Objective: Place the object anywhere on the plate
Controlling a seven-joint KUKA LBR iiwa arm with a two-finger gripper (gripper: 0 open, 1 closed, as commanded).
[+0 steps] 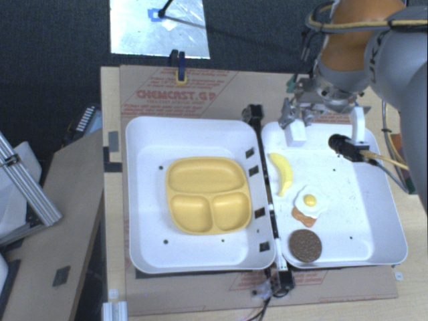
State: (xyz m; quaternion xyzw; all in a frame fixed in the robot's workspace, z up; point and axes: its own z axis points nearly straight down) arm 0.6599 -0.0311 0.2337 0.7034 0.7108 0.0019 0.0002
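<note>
A yellow three-compartment plate [204, 194] lies in the left bin [148, 146]. In the right bin [374, 206] a yellow banana [283, 172] lies near the left wall. Below it sits a fried egg on toast [309, 203], and a round brown patty [305, 245] rests at the front. My gripper [295, 121] hangs over the back left corner of the right bin, above and behind the banana. One white finger [295, 134] points down; nothing shows between the fingers.
A black divider with clips [262, 179] runs between the two bins. A black cable fitting [344, 146] and a white bracket [358, 124] hang from the wrist over the right bin's back. A shiny sheet [159, 17] lies beyond the bench.
</note>
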